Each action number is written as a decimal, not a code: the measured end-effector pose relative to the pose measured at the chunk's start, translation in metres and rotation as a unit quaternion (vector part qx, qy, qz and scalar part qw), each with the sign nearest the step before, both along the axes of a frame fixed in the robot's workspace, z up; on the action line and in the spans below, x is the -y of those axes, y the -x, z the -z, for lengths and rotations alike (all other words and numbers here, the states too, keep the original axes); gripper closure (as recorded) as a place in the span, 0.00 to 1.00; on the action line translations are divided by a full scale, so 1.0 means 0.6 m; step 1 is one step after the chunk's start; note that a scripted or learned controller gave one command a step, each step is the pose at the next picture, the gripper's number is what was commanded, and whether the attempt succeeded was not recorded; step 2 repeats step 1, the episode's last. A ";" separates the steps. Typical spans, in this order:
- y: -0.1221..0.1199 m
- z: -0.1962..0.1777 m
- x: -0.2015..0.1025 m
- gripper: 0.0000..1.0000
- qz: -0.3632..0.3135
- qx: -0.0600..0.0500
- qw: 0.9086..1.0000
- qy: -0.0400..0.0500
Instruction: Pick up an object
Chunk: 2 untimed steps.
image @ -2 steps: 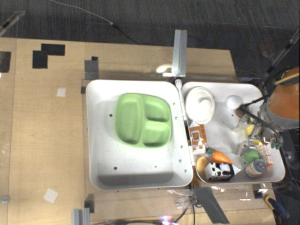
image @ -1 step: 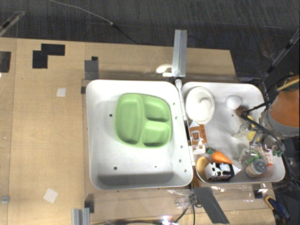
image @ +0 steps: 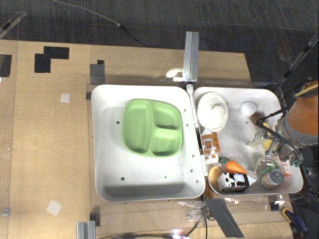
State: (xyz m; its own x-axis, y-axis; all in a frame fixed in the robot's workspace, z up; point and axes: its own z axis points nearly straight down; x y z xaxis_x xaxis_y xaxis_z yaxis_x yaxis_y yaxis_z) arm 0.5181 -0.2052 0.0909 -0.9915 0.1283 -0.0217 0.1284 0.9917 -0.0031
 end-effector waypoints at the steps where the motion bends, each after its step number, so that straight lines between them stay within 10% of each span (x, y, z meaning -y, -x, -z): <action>1: -0.005 0.000 -0.001 0.00 0.019 -0.002 1.000 -0.002; 2: -0.005 0.000 -0.001 0.00 0.019 -0.002 1.000 -0.002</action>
